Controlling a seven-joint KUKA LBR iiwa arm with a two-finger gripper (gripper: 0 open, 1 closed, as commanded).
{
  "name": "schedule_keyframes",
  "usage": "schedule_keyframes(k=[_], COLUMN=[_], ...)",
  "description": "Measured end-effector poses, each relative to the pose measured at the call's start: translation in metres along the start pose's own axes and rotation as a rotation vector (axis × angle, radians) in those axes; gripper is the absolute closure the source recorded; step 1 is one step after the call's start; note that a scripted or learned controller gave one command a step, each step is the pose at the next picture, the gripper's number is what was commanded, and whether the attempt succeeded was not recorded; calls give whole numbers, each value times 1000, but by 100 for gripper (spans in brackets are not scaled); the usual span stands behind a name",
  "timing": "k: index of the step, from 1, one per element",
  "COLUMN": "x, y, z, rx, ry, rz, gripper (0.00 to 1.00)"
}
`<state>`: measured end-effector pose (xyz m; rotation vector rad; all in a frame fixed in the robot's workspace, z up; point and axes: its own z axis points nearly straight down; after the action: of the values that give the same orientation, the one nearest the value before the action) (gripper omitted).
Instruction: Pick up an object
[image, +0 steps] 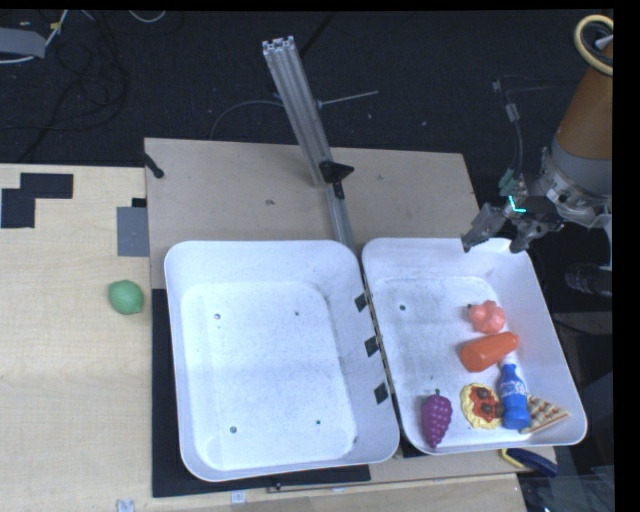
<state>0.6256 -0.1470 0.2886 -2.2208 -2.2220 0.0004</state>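
My gripper (497, 236) hangs over the far right corner of the right bin (420, 270), its two dark fingers spread apart with nothing between them. Below it in that bin lie a pink lumpy toy (487, 316), an orange carrot-like piece (487, 351), a blue bottle (513, 394), a yellow and red toy (481, 406), a waffle-patterned slice (547, 412) and a purple grape bunch (436, 417). The gripper is well above and behind all of them, touching none.
The left bin (262, 360) sits beside the right one, joined by black clips (371, 345). A green ball (126, 297) rests on the wooden bench at the left. A slanted metal rail (305, 110) rises behind the bins.
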Motion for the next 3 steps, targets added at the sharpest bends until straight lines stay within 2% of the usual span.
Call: schedule_keyframes(k=[1,2,3], x=[0,-6,-10], y=[0,5,-5], z=[0,59,109], rx=[0,5,5], ry=[0,1,1], rz=[0,0,0], gripper=[0,0,0])
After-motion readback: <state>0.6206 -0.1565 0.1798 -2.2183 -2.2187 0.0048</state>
